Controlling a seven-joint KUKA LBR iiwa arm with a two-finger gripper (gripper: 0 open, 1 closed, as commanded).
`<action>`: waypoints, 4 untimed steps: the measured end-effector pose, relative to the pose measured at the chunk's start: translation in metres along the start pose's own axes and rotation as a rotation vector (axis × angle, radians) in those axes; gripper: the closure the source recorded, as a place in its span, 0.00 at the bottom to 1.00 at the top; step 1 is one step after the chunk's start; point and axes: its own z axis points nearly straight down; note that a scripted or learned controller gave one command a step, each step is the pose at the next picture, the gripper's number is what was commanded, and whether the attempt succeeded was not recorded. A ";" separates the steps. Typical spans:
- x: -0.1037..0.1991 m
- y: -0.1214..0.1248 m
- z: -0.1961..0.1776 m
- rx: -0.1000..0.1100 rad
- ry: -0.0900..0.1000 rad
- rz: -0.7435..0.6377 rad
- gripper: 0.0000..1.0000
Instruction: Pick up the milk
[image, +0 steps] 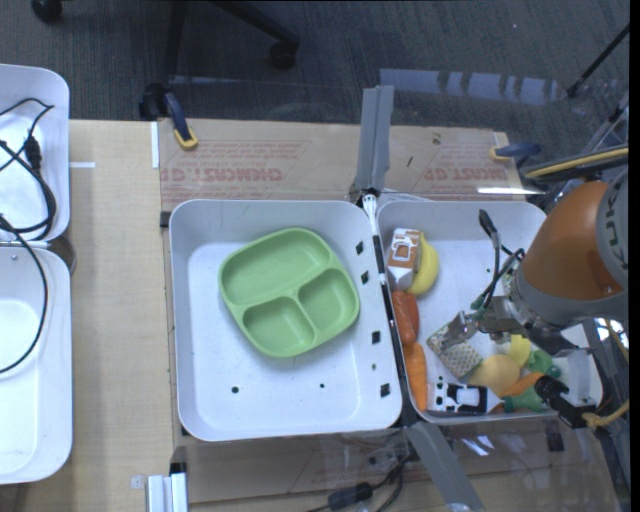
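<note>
The milk (461, 398) is a small black-and-white carton lying on its side against the front wall of the right bin (455, 222). My gripper (455, 345) reaches in from the right under the orange-banded arm (575, 255). It hovers low over the bin's middle, just behind the milk and apart from it. Nothing shows between its metal tips.
A brown-and-white carton (403, 250) and a banana (428, 270) lie at the right bin's back left. Carrots (408, 330) run along its left wall. Yellow, green and orange toy foods (510, 370) crowd the front right. A green divided plate (290, 292) sits in the left bin (200, 400).
</note>
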 end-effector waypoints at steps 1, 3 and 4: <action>-0.004 -0.022 0.013 0.007 -0.002 -0.227 0.00; 0.014 -0.020 0.004 0.004 -0.003 -0.550 1.00; 0.057 -0.018 -0.087 0.005 -0.003 -0.641 1.00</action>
